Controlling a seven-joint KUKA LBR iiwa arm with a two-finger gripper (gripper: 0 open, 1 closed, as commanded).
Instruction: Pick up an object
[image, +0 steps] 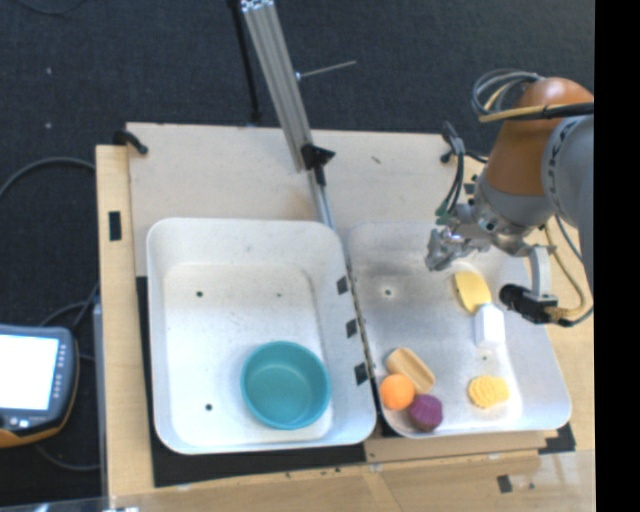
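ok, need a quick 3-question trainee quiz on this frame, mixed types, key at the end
1. True or false: the teal bowl sits in the right bin.
2. Which item lies closest to the gripper?
A. purple ball
B. orange ball
C. yellow piece at the bin's upper right
3. Fill in: the orange ball touches the ____ ball at the right bin's near edge.

Key
1. False; it sits in the left bin.
2. C
3. purple
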